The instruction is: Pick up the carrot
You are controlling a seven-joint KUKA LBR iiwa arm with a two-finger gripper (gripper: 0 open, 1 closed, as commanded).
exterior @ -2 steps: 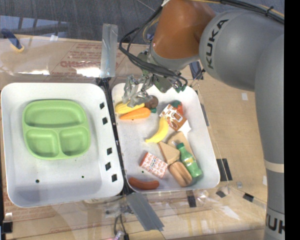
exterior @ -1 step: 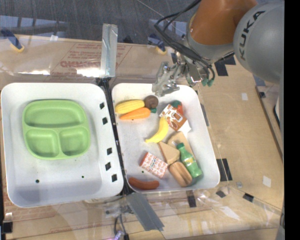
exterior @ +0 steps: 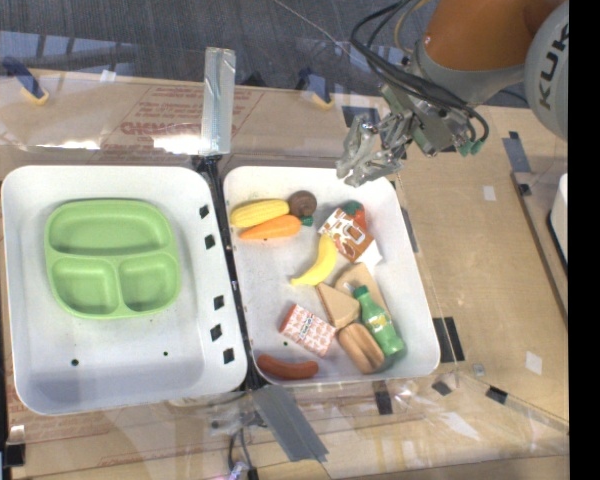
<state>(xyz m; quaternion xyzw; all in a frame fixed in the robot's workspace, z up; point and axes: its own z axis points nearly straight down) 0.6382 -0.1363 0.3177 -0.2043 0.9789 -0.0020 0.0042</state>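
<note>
Carrot (exterior: 271,229) lies at ten o'clock in the right bin (exterior: 412,298), touching the corn cob (exterior: 258,211) above it. A clean pick needs fingers straddling its short axis, clear of the cob. Gripper (exterior: 363,158) hovers over the bin's twelve o'clock rim, apparently empty; finger spacing cannot be told.

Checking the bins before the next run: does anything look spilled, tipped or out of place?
Nothing stands out. The carrot lies beside the corn in the right bin with the other toy foods, and the green tray sits flat in the left bin.
</note>
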